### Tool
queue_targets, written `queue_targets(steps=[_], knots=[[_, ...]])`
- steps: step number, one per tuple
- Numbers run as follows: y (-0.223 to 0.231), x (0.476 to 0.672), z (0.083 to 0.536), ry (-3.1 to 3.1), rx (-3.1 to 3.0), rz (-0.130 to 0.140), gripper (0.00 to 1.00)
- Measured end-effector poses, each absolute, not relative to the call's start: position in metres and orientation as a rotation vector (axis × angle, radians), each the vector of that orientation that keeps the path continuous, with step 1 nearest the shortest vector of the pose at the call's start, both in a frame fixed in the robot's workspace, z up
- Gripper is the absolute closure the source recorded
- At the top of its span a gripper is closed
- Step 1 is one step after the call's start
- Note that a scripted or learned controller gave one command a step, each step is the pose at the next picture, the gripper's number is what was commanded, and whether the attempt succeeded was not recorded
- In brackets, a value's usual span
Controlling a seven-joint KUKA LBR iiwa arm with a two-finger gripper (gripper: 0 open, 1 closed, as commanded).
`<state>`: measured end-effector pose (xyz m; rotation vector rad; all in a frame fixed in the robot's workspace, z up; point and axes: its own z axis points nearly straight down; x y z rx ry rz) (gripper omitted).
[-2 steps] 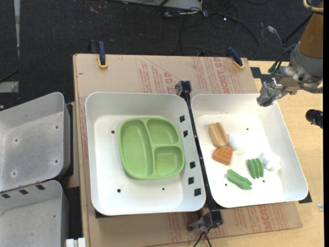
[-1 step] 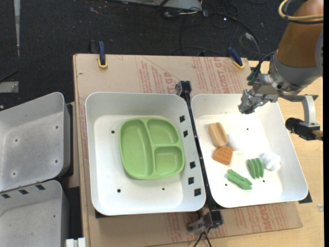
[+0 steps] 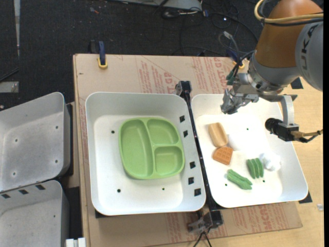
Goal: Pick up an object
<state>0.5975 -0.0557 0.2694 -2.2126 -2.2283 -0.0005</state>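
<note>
Four toys wait as the claw (image 3: 230, 107) hovers over the right bin (image 3: 295, 189), grip unreadable; next, drop onto the bread piece (image 3: 218, 134).

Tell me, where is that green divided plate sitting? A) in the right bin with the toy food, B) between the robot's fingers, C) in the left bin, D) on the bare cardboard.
C: the green divided plate lies flat in the left bin, apart from the toy food pieces in the right bin.

Two white bins (image 3: 103, 107) (image 3: 293, 189); one green tray (image 3: 151, 148); two orange pieces (image 3: 218, 134) (image 3: 223, 155); two green pieces (image 3: 239, 179) (image 3: 255, 168).
</note>
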Motion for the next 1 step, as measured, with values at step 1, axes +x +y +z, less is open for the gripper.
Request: queue_targets(steps=[1], knots=[[-0.0045,0.592,0.2713,-2.229,-2.211,0.0,1.0]])
